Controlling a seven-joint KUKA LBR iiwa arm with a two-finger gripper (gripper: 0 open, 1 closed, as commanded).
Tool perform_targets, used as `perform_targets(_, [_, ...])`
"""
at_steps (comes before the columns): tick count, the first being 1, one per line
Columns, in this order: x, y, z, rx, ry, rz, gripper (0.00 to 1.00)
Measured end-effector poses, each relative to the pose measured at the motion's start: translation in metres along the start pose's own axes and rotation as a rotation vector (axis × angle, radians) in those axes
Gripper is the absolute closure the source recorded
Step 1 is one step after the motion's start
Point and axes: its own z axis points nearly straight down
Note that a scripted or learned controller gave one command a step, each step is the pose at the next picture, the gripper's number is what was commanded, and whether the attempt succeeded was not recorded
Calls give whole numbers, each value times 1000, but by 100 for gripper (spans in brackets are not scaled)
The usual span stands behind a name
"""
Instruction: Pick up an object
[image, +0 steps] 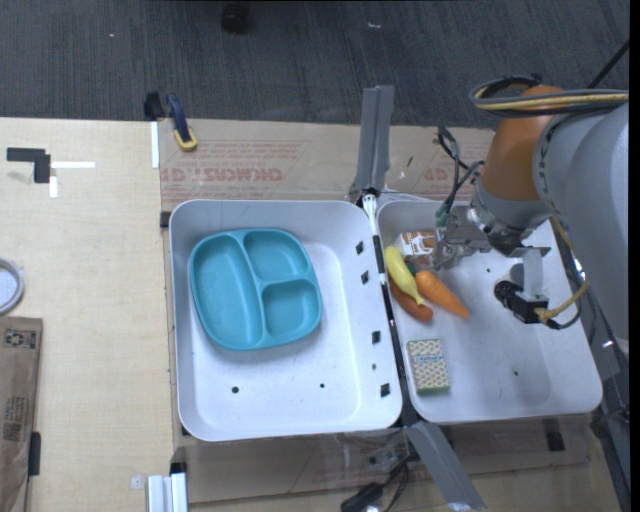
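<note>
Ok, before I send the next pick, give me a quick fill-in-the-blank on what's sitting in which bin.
The blue divided plate lies in the ____ bin.
The carrot lies beside a ____ banana.
The small patterned box sits in the right bin, nearer the ____ edge of the view than the carrot.
The end effector is over the ____ bin.

Missing words: left; yellow; bottom; right

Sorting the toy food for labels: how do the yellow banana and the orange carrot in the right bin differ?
The yellow banana is curved and lies nearer the divider; the orange carrot is straight, tapered, and lies further right. The banana runs nearly along the divider; the carrot slants across. Both lie flat in the right white bin.
</note>
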Motion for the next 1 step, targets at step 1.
perform_targets(1, [0,0,0,1,0,0,0])
